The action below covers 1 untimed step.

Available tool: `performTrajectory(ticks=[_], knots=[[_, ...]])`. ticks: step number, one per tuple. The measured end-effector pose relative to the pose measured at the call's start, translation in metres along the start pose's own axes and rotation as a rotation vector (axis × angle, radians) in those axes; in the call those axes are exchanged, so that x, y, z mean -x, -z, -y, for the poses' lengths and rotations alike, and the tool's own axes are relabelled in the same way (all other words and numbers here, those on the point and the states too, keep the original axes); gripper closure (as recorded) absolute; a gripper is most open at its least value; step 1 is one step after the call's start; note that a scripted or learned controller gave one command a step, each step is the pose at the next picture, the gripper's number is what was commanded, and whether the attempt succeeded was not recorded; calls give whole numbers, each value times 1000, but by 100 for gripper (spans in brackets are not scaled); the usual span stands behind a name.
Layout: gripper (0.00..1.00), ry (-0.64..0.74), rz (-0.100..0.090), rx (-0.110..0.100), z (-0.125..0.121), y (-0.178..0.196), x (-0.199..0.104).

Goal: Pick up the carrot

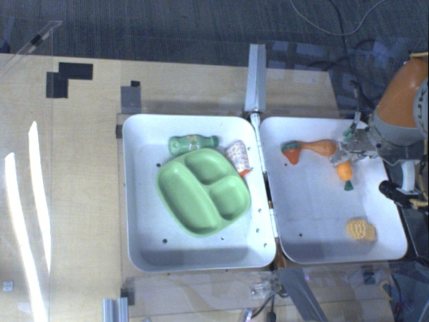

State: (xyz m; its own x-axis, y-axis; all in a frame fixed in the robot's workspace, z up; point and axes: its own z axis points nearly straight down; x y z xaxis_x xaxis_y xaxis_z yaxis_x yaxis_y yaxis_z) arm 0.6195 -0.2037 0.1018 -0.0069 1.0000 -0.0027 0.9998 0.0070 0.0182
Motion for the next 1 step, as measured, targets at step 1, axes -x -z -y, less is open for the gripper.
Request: performTrajectory(ticks=[1], knots=[[100,-190,1,-9,-18,104,-29]])
